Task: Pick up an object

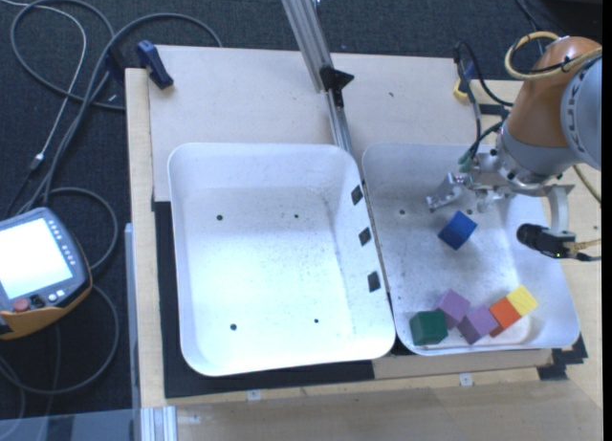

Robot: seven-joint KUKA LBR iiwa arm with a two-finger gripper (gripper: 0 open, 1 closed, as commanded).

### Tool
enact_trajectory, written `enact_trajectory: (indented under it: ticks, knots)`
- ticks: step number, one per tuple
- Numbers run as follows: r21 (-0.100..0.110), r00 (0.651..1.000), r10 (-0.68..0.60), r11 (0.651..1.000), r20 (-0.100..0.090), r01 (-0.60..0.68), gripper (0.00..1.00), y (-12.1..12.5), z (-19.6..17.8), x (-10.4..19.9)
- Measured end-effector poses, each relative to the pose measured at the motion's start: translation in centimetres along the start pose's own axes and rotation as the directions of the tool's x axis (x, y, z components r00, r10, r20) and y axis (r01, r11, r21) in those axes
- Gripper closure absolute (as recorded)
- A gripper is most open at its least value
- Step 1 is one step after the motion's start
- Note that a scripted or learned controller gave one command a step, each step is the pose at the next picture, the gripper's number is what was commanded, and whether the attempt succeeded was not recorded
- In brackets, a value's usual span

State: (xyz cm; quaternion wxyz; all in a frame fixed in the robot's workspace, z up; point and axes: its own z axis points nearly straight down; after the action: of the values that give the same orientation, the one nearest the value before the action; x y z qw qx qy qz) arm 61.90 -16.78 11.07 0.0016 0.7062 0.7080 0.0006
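Note:
A blue cube [458,230] lies tilted in the middle of the right bin [402,171]. My gripper [463,202] hangs just behind it in the camera view, at the end of the grey arm with the orange band [545,104]. Its two metal fingers [438,201] stand spread apart, open, and the cube shows in front of them, not between them. Along the bin's near edge sits a row of cubes: green [428,326], two purple [453,304] [473,324], orange [504,316] and yellow [522,299].
The left bin [258,150] adjoins the right one along a shared wall with black clips [364,236]. A slanted metal pole [301,18] rises behind the bins. A blue clamp [153,63] grips the bench's far left corner. A teach pendant [33,262] lies on the floor at left.

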Motion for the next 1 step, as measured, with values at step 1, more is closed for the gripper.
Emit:
enact_trajectory:
  ticks: [1]
  knots:
    - [0.006, 1.0, 0.0, 1.0, -0.003, 0.0, 0.0, -1.41, -1.49, 2.83]
